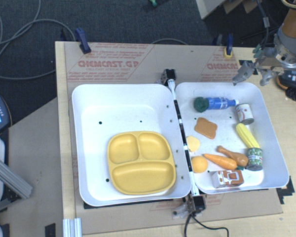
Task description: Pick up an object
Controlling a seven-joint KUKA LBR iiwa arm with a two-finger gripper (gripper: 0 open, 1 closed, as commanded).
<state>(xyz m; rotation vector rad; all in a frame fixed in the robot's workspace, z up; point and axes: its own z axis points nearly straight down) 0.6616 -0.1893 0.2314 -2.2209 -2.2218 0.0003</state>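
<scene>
Grey fingers (pixel 250 71) spread wide, holding nothing, above the right bin's (pixel 271 132) far rim.

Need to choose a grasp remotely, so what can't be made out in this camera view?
- Tool: small and blurred at the right bin's far corner; finger state unreadable.
- Arm: cut off by the top right edge.
- Small can and carton: labels too small to read.
- Carrot: its far end is covered by a brown piece.
</scene>
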